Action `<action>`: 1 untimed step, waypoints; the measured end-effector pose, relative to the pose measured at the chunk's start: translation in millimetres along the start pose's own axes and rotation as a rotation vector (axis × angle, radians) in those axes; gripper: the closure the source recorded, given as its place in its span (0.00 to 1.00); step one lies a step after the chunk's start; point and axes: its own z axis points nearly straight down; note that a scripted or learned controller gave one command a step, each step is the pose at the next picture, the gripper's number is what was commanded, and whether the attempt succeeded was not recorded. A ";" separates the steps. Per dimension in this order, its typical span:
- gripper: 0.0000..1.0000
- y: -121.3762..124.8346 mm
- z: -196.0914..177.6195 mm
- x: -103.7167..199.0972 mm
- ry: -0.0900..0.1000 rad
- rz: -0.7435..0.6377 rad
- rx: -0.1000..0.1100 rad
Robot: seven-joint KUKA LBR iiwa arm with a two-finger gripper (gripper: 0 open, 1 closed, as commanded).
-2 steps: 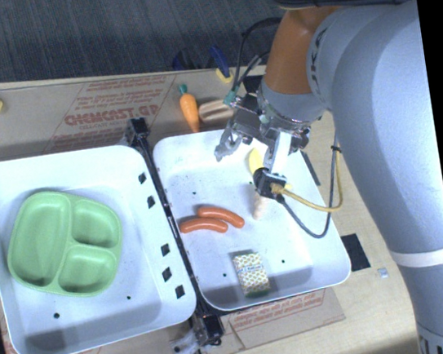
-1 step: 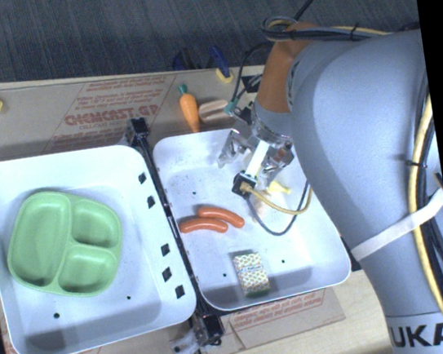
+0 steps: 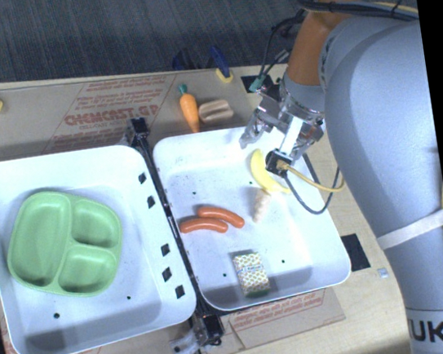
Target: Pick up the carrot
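Orange carrot lies on the tabletop outside the bins, left of the end effector, whose grip I cannot tell; a banana sits just below.

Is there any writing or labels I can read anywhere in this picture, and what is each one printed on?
"KUKA", partly cut off, in dark letters on the grey robot arm.
"CHEMCAST GP", in faded red on the brown cardboard sheet under the bins; the smaller red lines around it are too blurred to read.
More red print on the cardboard along the front edge: too small to read.
The small packet in the right bin bears a pattern, nothing legible.
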 end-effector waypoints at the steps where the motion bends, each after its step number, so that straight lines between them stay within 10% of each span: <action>1: 0.00 -28.9 75.6 -37.3 -0.001 0.048 0.003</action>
